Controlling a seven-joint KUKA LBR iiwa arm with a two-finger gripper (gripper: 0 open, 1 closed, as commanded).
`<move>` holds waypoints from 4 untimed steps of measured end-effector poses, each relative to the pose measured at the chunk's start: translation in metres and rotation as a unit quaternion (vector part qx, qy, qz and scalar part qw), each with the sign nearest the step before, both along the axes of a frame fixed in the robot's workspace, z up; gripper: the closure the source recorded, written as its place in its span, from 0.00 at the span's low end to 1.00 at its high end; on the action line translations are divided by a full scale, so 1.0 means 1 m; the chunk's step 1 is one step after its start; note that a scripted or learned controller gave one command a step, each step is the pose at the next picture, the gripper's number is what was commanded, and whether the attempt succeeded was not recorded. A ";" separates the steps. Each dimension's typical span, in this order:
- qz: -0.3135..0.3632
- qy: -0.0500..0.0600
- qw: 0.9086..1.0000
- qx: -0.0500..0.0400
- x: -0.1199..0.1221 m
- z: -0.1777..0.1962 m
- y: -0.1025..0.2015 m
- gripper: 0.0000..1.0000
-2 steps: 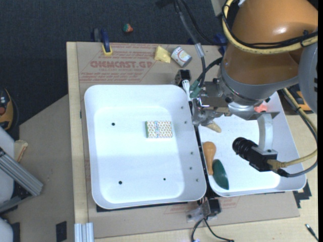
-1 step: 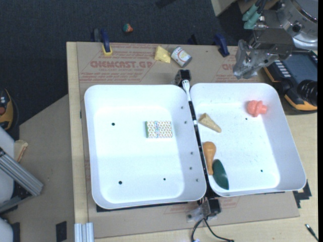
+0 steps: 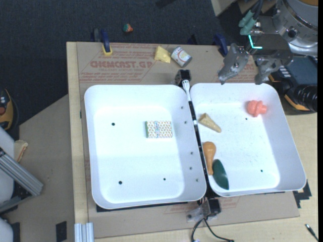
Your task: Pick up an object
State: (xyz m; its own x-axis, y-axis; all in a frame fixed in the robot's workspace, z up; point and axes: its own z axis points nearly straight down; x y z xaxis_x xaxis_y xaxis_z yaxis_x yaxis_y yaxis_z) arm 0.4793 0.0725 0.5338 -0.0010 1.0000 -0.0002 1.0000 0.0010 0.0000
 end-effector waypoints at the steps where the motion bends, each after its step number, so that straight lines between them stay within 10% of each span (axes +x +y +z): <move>1: 0.004 0.006 1.000 -0.001 0.009 -0.107 0.079 0.00; 2: 0.004 0.003 1.000 0.000 -0.002 -0.129 0.145 0.00; 4: 0.000 -0.003 1.000 0.002 0.000 -0.088 0.152 0.00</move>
